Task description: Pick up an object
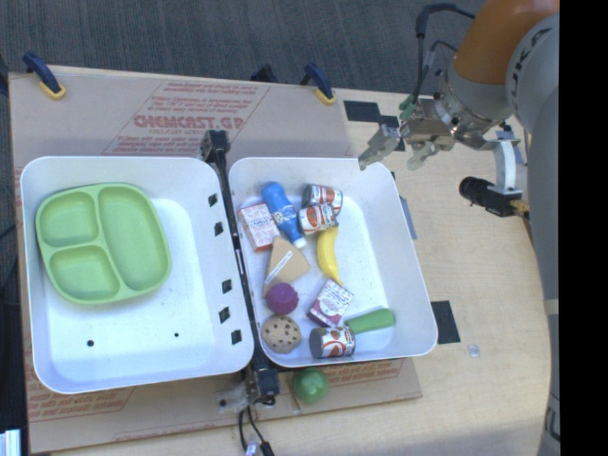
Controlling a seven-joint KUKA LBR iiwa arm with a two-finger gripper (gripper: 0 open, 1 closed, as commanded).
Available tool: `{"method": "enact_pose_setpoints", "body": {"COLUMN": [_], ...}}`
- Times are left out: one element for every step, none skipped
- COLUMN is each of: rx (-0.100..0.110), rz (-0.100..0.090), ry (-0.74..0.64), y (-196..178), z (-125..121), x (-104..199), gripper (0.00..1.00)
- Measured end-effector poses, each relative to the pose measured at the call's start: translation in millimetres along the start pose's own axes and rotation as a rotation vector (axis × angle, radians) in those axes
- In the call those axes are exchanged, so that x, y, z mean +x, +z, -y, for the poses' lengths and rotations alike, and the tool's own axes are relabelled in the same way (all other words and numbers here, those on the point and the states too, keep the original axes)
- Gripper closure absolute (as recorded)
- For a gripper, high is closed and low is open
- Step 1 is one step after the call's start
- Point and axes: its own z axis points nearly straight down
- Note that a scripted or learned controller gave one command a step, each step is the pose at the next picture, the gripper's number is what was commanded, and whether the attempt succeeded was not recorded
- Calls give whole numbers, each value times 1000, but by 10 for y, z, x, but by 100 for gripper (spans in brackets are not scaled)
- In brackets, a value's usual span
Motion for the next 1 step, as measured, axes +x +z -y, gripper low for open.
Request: {"method": "enact_pose_setpoints", "body": {"rx": [4], "rz": [-2], "ry": [-1], "y": [1507], "z": [627], "x": [138], "gripper": [0]}}
